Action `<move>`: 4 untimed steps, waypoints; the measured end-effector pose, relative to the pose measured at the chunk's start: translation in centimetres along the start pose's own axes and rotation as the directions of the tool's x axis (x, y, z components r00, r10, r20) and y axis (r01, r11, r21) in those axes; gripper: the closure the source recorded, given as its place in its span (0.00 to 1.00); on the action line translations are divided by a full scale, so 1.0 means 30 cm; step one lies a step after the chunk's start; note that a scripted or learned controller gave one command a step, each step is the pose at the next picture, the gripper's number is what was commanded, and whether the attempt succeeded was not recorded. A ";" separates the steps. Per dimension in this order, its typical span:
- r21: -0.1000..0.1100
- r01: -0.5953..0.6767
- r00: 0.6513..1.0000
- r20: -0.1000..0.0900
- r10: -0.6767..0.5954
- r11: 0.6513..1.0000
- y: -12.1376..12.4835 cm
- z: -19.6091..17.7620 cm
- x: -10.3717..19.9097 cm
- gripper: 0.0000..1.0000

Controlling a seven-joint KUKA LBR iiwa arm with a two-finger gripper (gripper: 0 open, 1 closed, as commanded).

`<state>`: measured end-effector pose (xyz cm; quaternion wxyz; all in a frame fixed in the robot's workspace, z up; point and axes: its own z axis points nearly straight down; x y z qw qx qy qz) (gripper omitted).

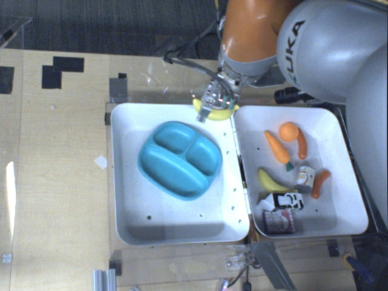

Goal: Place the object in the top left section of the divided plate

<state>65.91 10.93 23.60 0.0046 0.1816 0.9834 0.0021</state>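
A blue divided plate [180, 158] lies in the left bin [130, 180], turned at a slant. Its top left section [171, 136] holds nothing. My gripper [210, 108] hangs over the back right corner of the left bin, just beyond the plate's far edge. A small yellow object [222, 113] sits between its fingers, and the gripper is shut on it. The fingers cover part of the object, so its shape is unclear.
The right bin [339, 132] holds an orange [289, 130], a carrot [277, 147], a banana [272, 182], a red sausage [320, 183], a small bottle [305, 176] and two packages [280, 220]. The arm's grey body [327, 47] looms over the back right.
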 end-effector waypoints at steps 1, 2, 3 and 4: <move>0.002 -0.202 0.979 -0.003 0.202 0.979 0.019 0.021 0.181 1.00; 0.000 -0.209 0.978 -0.001 0.209 0.978 0.082 -0.030 0.022 1.00; 0.001 -0.133 0.991 -0.001 0.133 0.991 0.017 0.094 0.004 1.00; 0.000 -0.026 1.000 0.000 0.026 1.000 0.002 0.004 -0.010 1.00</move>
